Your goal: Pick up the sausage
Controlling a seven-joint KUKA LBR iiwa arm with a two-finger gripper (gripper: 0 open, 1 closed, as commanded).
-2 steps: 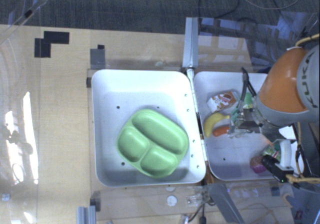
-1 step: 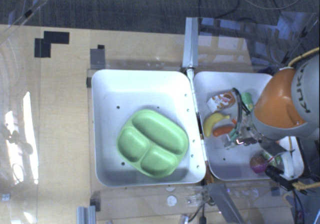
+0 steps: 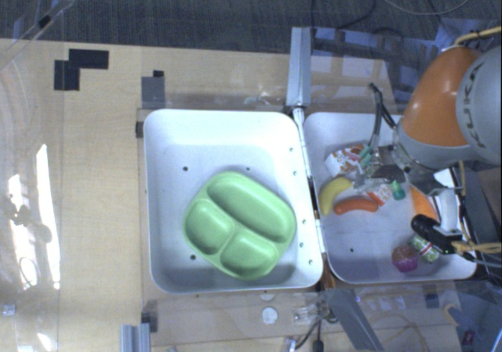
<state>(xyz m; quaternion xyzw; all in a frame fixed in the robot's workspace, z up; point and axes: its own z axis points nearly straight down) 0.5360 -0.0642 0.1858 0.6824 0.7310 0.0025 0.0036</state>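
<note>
Wooden bench [image 3: 94,209], two white bins; arm [image 3: 451,107] reaches from 3 o'clock, gripper [image 3: 378,174] over sausage [image 3: 357,204]. Label text unreadable.

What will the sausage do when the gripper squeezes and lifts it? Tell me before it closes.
The sausage looks smooth and rounded, so it may slip or roll aside. It seems small and probably light. The banana touches its end and may get nudged.

The arm [image 3: 463,107] is a rounded grey casing with a glossy orange band and black cables.
</note>
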